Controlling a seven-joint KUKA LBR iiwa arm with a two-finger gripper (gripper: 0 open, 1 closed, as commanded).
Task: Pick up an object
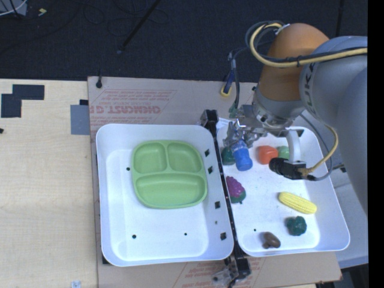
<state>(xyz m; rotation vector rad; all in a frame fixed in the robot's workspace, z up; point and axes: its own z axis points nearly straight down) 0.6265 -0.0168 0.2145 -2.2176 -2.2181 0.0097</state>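
My gripper (pixel 240 141) hangs low over the upper left part of the right bin (pixel 327 188). Just beneath it in the picture stands a blue cylinder (pixel 242 159), with a small dark green piece (pixel 228 156) touching its left side. The gripper's tip overlaps the top of the blue cylinder, and I cannot tell whether it grips it. To the right lie an orange-red piece (pixel 267 154) and a small light green piece (pixel 283 153).
Also in the right bin are purple grapes (pixel 235 188) by the divider, a yellow corn cob (pixel 297 203), a dark green broccoli (pixel 295 225) and a brown piece (pixel 271 240). The left bin (pixel 114 221) holds a green divided plate (pixel 168 174).
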